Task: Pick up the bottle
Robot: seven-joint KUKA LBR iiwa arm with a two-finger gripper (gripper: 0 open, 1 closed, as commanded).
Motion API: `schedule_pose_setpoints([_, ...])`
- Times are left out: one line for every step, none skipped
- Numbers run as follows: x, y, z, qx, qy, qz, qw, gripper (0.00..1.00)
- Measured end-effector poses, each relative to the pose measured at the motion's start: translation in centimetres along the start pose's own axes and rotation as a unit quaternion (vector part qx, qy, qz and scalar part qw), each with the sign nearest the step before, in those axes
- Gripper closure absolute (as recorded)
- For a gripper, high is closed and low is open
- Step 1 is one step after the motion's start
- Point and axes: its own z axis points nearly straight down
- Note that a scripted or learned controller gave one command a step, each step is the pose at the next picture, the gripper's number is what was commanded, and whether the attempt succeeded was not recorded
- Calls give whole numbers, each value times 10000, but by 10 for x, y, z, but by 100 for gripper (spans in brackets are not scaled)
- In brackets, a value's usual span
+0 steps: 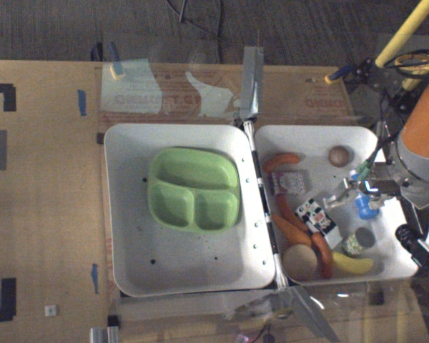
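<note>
The bottle (365,206) looks like a small clear thing with a blue top, lying at the right side of the right bin (311,136). Its pale body seems to stretch left toward the middle of the bin, but its outline is hard to make out. My gripper (367,185) hangs just above the blue top, at the end of the grey arm with its orange band (423,128) that comes in from the right. The gripper's body hides where it meets the bottle.
Around the bottle lie a black-and-white box (316,216), a round jar (360,240), a banana (352,264), sausages (282,161), a carrot (289,224), a brown ball (339,155) and a tan ball (300,261). A green divided plate (194,189) sits in the left bin (129,213).
</note>
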Motion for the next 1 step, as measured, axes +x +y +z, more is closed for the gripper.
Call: schedule_pose_setpoints([-99, 21, 57, -21, -10, -35, 10000, 0])
